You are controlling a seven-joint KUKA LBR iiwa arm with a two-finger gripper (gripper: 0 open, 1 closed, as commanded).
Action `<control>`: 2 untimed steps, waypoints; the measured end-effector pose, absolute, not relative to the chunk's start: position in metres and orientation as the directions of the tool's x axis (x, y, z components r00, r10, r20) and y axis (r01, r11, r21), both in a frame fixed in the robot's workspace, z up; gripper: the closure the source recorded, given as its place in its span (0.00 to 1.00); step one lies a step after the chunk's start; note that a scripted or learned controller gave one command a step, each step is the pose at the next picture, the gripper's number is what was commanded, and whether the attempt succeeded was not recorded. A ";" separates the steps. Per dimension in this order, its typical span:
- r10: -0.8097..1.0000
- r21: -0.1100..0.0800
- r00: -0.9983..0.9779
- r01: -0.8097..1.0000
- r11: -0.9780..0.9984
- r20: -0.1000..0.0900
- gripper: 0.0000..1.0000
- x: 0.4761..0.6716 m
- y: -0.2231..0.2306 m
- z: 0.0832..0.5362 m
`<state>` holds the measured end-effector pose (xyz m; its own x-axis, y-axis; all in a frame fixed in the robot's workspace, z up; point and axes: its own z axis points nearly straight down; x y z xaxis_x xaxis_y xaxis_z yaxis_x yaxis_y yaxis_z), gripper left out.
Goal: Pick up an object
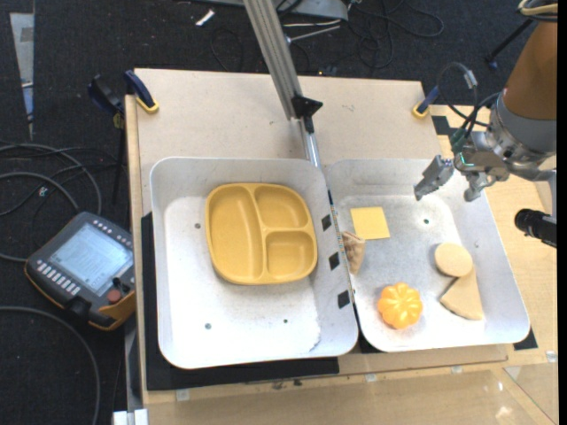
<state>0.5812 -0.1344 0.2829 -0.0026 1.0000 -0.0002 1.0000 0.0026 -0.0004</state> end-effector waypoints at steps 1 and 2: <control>1.000 0.000 -0.001 1.000 0.001 0.000 0.00 0.581 -0.134 0.283; 1.000 -0.004 0.000 1.000 0.000 0.000 0.00 0.580 -0.133 0.240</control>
